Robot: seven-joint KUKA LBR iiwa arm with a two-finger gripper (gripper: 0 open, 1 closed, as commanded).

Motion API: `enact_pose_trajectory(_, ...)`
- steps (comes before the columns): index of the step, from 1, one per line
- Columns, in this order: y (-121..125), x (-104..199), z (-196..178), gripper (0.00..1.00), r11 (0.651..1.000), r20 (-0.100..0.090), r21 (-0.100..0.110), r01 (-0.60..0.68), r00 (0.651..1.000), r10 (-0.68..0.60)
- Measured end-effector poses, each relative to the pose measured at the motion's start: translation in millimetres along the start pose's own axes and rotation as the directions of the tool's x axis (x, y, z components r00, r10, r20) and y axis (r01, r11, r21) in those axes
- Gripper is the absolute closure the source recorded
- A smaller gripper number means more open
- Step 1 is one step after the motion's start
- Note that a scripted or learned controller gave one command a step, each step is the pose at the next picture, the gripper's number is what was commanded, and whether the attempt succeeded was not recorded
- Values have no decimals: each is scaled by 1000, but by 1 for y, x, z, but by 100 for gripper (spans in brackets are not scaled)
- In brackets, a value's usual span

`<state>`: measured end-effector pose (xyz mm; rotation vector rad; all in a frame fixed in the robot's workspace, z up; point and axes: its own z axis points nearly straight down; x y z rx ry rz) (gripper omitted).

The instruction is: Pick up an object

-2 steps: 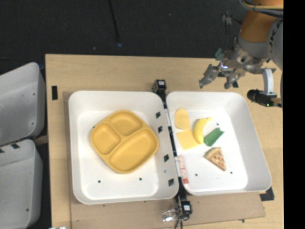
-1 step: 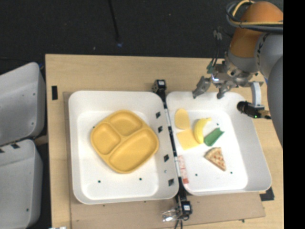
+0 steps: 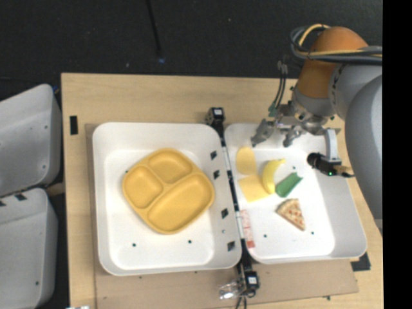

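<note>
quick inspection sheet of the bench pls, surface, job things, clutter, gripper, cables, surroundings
surface: wooden bench bearing a left bin and a right bin side by side, joined by black clips along the seam.
job's things: in the right bin, a yellow cylinder, a flat yellow block, a banana, a green piece touching the banana, and a pizza slice lying apart.
clutter: yellow divided plate in the left bin.
grippers: gripper above the right bin's far edge, fingers spread, nothing between them.
cables: bundle looping over the orange wrist; thin black line on the dark floor.
surroundings: grey panels at left, dark floor behind.
</note>
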<state>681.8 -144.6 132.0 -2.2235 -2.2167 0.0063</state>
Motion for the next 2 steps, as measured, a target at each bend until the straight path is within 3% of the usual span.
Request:
enact_pose_trajectory(1, 0, -1, 32, 0, 1000, 1, -4, 1, 1000, -1)
enact_pose_trajectory(2, 1, -2, 19, 100, 1000, 3, -9, 1, 1000, -1)
